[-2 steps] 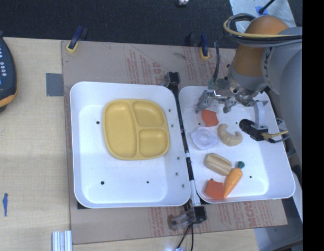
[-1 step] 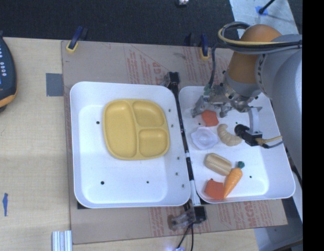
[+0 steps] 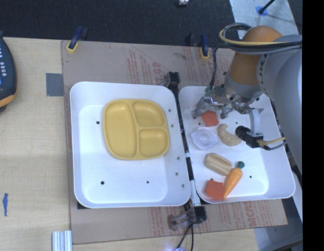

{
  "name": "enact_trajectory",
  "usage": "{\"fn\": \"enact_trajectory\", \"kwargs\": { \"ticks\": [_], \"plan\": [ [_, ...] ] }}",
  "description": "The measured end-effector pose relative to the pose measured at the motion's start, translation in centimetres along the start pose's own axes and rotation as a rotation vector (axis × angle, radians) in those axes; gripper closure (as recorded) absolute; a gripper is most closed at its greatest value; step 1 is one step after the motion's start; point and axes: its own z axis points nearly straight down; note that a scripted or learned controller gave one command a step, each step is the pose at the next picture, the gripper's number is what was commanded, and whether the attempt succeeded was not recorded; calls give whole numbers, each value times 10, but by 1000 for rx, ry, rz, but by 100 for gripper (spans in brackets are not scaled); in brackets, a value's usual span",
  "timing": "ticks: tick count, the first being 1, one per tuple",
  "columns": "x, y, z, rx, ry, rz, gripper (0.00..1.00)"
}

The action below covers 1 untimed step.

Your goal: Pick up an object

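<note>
Over the right bin (image 3: 277, 190), the gripper (image 3: 214, 107) hangs with fingers seemingly spread and empty, a red block (image 3: 209, 119) lying just below it, toward the camera, ahead of the croissant (image 3: 228, 135).

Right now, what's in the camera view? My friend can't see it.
The robot's gripper hangs over a red piece in the right bin, near a toy carrot and croissant. The left bin holds a yellow divided plate.
</note>
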Motion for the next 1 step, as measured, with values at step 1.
{"fn": "enact_trajectory", "kwargs": {
  "ticks": [1],
  "plan": [
    [-1, 0, -11, 1, 0, 0, 100]
  ]
}}
